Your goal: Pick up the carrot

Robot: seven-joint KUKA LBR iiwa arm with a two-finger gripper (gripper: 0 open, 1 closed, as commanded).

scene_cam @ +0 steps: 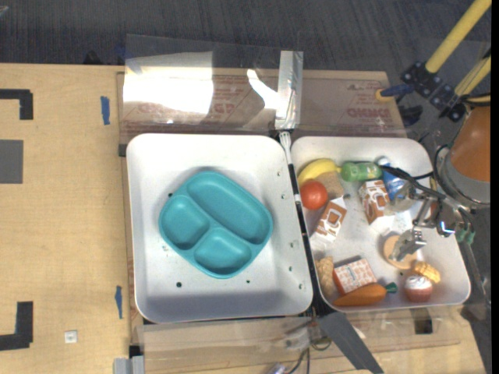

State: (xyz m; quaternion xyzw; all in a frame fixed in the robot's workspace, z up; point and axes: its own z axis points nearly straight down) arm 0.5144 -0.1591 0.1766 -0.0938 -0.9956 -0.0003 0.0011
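Orange carrot (pixel 360 294) – tapered, green-tipped, lying flat | right bin (pixel 448 298) front edge | jaws (pixel 409 242) – state unclear

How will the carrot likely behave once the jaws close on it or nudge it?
The carrot looks like a smooth toy, so probably stiff and light. Its rounded, tapered body may roll or slip out of a pinch. Lying at the right bin's near wall beside a small box, it may jam rather than slide.

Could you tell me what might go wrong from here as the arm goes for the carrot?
1. The carrot lies against the near wall of the right bin, leaving little room for a finger.
2. A small box and a red-and-white toy crowd it, so the gripper, now over a tan disc, might grab those instead.
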